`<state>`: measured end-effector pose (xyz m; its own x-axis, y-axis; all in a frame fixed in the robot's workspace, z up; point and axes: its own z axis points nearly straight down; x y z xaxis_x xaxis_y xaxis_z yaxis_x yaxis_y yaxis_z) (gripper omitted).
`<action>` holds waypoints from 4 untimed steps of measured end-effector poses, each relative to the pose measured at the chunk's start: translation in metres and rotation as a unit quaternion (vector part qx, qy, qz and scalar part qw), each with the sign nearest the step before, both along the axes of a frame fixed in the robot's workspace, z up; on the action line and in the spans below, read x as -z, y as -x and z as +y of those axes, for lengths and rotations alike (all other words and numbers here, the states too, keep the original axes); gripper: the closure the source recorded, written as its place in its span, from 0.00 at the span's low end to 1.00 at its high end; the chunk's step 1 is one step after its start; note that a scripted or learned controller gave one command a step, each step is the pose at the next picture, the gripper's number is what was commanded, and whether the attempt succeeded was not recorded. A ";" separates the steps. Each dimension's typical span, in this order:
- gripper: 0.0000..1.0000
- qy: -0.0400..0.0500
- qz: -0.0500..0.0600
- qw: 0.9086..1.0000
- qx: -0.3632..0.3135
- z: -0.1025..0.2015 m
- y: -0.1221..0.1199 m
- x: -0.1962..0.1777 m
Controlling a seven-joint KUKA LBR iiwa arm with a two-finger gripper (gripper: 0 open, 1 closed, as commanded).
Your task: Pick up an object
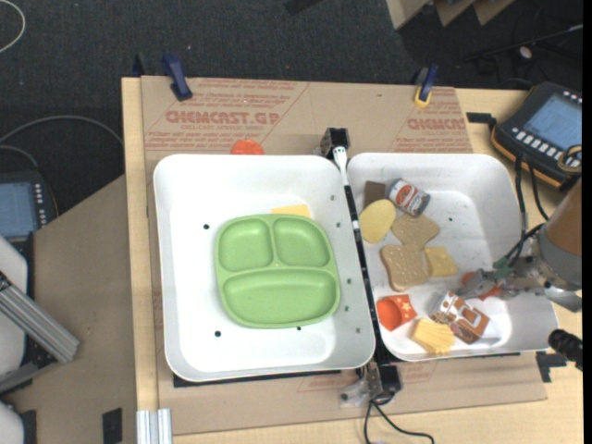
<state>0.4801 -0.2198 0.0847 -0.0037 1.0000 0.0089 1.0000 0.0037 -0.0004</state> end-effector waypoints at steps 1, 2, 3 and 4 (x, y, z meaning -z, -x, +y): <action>0.00 0.005 -0.008 1.000 -0.004 0.066 -0.079 -0.099; 0.00 0.004 0.003 1.000 0.005 0.032 -0.013 -0.065; 0.00 0.010 -0.008 1.000 0.004 0.034 -0.007 -0.028; 1.00 0.014 -0.012 1.000 0.004 0.031 -0.009 -0.042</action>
<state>0.4890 -0.1883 0.1263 0.0052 0.9998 -0.0184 0.9997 -0.0047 0.0243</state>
